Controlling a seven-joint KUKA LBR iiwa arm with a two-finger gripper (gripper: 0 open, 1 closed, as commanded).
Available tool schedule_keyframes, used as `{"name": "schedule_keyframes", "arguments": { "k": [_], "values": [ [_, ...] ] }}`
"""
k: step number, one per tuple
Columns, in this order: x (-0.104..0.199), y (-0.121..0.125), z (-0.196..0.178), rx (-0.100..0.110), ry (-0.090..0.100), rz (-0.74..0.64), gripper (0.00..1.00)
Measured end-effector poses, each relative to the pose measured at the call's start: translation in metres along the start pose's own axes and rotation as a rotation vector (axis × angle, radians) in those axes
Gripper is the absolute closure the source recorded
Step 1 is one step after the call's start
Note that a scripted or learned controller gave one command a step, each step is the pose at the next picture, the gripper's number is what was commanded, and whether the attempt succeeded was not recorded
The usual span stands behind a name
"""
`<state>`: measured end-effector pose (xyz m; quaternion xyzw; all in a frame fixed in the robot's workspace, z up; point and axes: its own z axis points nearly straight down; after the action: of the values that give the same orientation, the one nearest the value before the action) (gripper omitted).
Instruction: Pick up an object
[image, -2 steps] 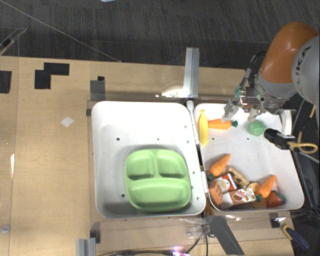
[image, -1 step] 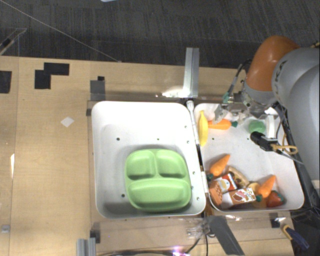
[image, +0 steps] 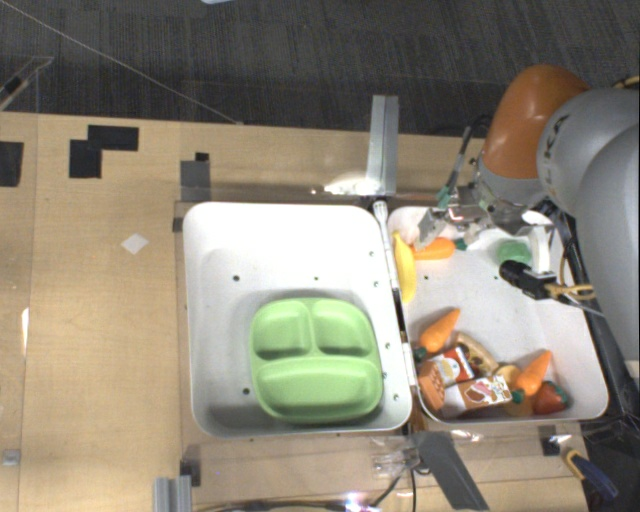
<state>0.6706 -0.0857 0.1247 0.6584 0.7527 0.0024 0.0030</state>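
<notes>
we see the gripper (image: 447, 222) low at the right bin's (image: 590, 400) far left corner, just above a toy carrot (image: 436, 249) beside a banana (image: 404, 264); we cannot tell its jaw state, and crowding could spoil the grasp.

The arm (image: 585, 150) runs off the right edge and covers the right bin's (image: 500, 310) far corner; a green thing (image: 514, 250) is half-hidden.

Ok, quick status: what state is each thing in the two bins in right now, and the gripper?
green divided plate: upright in the left bin
banana: against the right bin's left wall
carrots: lying loose
snack packets: piled at the near edge
gripper: low over the far corner, grip unclear
</notes>
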Motion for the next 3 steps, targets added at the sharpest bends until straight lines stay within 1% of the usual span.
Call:
{"name": "schedule_keyframes", "arguments": {
  "k": [1, 2, 3],
  "values": [
    [-0.045, -0.006, -0.042, 0.0, -0.001, 0.122, 0.0],
    [-0.029, -0.034, -0.123, -0.001, -0.001, -0.019, 0.0],
    [0.002, 0.0, -0.022, 0.003, 0.001, -0.013, 0.0]
  ]
}}
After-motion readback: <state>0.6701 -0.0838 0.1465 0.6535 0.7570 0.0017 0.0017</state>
